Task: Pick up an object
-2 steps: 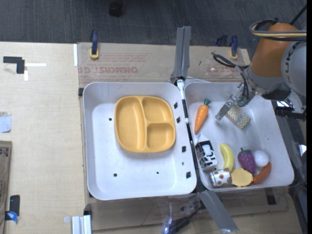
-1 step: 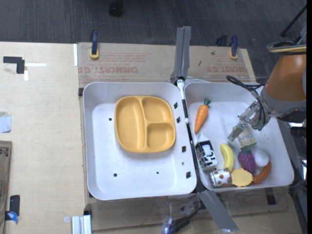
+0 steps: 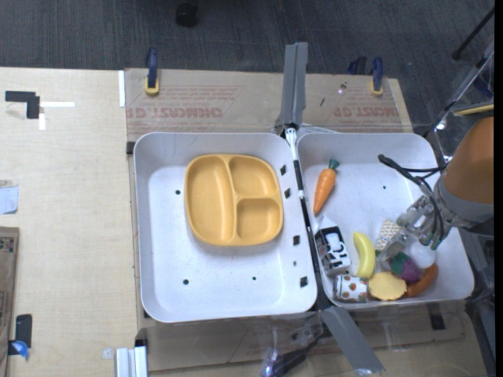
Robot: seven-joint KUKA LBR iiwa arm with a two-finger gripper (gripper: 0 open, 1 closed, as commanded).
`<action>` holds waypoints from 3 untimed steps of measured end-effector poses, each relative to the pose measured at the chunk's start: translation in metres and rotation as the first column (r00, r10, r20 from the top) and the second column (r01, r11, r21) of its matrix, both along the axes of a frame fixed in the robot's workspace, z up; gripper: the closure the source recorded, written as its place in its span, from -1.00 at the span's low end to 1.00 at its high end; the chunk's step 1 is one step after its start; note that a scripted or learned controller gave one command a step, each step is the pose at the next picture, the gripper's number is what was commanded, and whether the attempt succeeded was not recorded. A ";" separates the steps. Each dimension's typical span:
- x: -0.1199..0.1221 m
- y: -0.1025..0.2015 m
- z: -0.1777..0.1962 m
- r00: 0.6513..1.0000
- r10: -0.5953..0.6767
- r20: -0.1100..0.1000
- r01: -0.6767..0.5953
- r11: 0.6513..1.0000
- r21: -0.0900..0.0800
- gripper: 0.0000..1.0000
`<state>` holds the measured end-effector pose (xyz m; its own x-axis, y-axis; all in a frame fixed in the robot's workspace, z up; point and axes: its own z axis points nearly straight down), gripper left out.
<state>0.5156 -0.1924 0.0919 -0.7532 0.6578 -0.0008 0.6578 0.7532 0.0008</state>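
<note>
Fig.: gripper [image 3: 410, 234] low in the right bin [image 3: 369, 151], just above a cluster of toys w/ banana [image 3: 363, 253], purple piece [image 3: 409, 269] and yellow piece [image 3: 387, 287]; grip state cannot be told. Carrot [image 3: 324, 187] lies apart nr the divider; yellow sectioned plate [image 3: 233, 198] sits in the left bin [image 3: 157, 234].

— How many bins [image 3: 149, 210]?
— Two, side by side. One yellow divided plate [image 3: 233, 199] in the left.
— And the right?
— One carrot [image 3: 324, 187], one banana [image 3: 363, 254], one black-and-white box [image 3: 332, 250] (the heap beside them is too jumbled to count).
</note>
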 end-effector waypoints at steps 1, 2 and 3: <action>0.069 0.029 0.065 1.000 -0.002 0.003 0.002 1.000 -0.001 -1.00; 0.131 0.072 0.086 0.946 0.325 0.004 -0.325 0.946 -0.002 -1.00; 0.022 0.071 0.085 0.983 0.185 0.000 -0.185 0.983 0.000 -1.00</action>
